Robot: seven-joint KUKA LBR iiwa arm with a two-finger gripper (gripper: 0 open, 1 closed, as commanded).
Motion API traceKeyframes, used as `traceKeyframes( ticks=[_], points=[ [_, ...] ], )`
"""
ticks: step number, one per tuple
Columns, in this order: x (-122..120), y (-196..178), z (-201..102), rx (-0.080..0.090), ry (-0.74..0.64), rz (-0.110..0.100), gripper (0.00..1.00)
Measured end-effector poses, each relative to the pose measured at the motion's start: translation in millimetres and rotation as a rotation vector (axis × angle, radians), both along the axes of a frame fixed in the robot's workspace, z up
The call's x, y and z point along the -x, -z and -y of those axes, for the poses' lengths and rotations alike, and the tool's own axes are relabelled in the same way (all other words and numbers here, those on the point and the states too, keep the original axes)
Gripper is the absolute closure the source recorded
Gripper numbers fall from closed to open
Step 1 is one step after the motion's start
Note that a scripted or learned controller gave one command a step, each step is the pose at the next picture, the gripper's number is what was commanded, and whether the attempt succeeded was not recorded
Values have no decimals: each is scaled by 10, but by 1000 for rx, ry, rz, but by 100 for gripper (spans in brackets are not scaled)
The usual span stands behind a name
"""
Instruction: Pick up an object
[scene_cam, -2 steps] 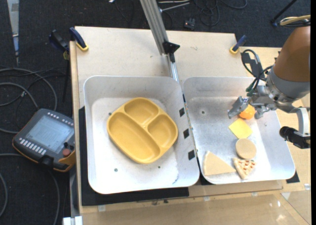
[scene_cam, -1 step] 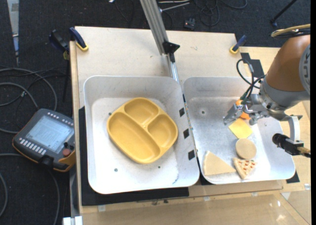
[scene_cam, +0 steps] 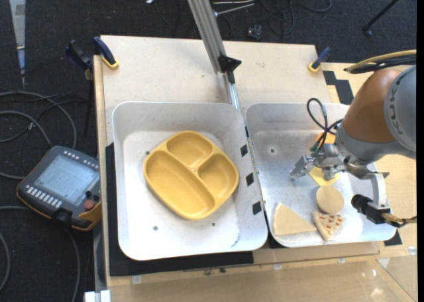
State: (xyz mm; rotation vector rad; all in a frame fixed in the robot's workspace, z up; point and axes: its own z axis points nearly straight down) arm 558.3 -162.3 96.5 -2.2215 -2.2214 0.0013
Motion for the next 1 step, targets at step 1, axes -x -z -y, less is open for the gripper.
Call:
traceKeyframes(
  ticks=[1],
  points=[
    [-8,-122,2,0,0,2,100]
  ],
)
